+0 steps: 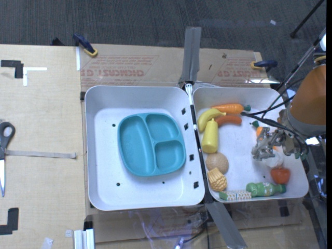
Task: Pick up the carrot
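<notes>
we look down on two white bins side by side. in the right bin (298, 188), near its far edge, lies the carrot (228, 108): a smooth orange toy, long and tapered, lying sideways with a small dark green stub at its right end. just below it sits a second orange piece (230, 120), and to its left a banana (206, 117) curves above a yellow bottle (210, 136). the gripper (263, 150) hangs over the right half of this bin, well apart from the carrot; we cannot tell how it is set. the left bin (98, 154) holds a blue divided plate (152, 143).
</notes>
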Action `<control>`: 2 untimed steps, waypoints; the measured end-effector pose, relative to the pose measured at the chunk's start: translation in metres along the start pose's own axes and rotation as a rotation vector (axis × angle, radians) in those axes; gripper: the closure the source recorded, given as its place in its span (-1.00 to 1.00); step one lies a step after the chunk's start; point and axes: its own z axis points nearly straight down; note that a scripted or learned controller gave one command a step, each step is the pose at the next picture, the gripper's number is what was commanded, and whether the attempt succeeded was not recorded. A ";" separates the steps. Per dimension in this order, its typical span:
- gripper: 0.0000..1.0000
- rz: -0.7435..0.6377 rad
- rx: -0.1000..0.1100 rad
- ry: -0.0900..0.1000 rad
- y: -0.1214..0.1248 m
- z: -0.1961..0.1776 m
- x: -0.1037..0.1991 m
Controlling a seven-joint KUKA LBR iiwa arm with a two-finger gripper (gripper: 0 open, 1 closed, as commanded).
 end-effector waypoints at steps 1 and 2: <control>-1.00 0.000 0.000 0.000 0.000 0.000 0.000; 1.00 -0.001 0.002 -0.007 0.000 -0.011 -0.003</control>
